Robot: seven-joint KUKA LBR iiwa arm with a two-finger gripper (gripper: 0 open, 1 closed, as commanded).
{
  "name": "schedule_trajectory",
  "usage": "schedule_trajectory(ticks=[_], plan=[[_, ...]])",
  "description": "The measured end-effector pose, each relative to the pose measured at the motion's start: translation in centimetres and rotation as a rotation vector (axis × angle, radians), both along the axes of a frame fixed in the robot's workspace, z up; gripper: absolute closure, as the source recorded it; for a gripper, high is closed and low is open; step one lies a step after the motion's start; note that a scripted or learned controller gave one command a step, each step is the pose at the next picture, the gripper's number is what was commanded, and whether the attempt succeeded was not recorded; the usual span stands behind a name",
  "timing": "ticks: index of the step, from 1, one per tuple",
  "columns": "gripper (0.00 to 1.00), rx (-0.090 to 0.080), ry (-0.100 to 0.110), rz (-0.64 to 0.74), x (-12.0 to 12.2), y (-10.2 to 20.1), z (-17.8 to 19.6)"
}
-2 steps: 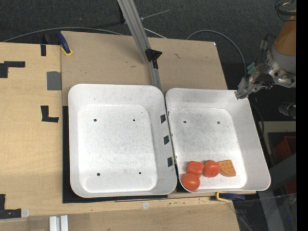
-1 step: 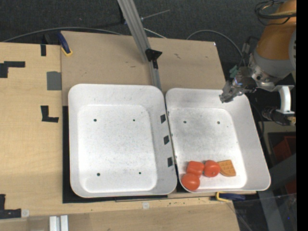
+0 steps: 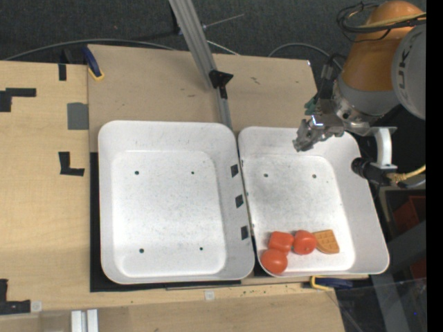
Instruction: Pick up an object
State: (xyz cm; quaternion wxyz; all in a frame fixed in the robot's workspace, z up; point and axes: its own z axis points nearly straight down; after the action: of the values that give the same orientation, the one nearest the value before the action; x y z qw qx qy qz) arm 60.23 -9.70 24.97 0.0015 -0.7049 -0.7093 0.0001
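Three red tomato-like pieces [image 3: 282, 248] lie bunched at the near edge of the right bin [image 3: 360, 206], with an orange cracker-like piece [image 3: 326, 241] touching them on the right. My gripper [image 3: 305, 140] hangs over the far rim of the right bin, well away from those pieces, and I see nothing between its fingers.
The left bin [image 3: 166, 199] lies beside the right one, joined by black clips along the middle. A slanted metal rail [image 3: 201, 47] runs from the top down to the bins' far junction. Black cables trail off the arm at the right.
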Motion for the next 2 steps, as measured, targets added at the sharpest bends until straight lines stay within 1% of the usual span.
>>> schedule_trajectory(ticks=[1,2], plan=[[1.0,0.0,-0.002,0.001,0.5,5.7,0.5],[1.0,-0.001,0.001,0.0,1.1,11.0,-1.1]])
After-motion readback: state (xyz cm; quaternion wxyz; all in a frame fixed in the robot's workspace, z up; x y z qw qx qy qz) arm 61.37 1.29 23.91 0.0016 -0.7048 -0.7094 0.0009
